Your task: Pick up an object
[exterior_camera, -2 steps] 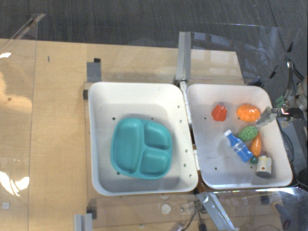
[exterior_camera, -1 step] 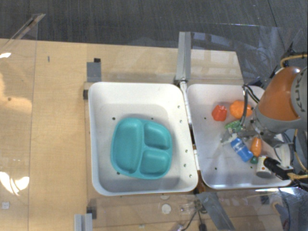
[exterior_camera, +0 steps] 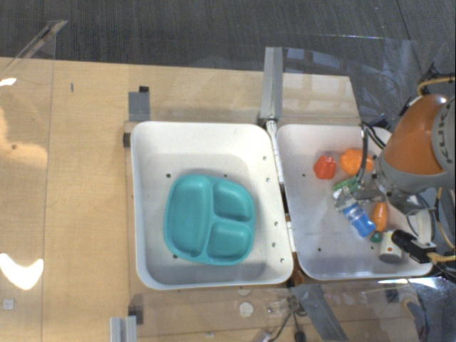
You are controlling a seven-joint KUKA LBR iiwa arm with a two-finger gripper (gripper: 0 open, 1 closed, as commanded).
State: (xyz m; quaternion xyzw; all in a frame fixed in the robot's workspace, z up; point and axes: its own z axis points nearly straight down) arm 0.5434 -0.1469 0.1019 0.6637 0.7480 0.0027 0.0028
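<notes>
The gripper (exterior_camera: 365, 189) sat low in the right bin (exterior_camera: 313, 244), amid a cluster of small objects: a red piece (exterior_camera: 325, 167), an orange piece (exterior_camera: 350, 160) and a blue item (exterior_camera: 359, 221). Jaw state could not be determined. A teal divided tray (exterior_camera: 209, 219) lay in the left bin (exterior_camera: 153, 191).

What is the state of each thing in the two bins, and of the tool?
teal divided plate: lying flat, right way up, in the left bin
red cup: in the right bin, apart from the tool
blue bottle: lying on its side
tool: low over the right bin's pile
</notes>
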